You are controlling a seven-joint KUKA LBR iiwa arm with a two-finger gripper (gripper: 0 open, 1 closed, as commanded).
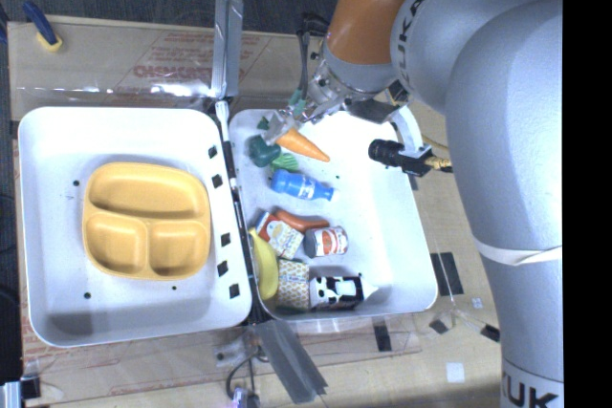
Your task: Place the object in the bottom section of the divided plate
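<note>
Tapered carrot (303, 144) beside glossy divided plate (146, 218).

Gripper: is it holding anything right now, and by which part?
Cannot tell. The gripper sits at the carrot, by its green top, but a grasp isn't visible.

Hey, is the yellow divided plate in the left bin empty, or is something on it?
Empty. The yellow divided plate shows bare yellow in all three sections; the carrot and other toys lie in the right bin.

Divided plate (146, 216) in left bin (38, 234)
</note>
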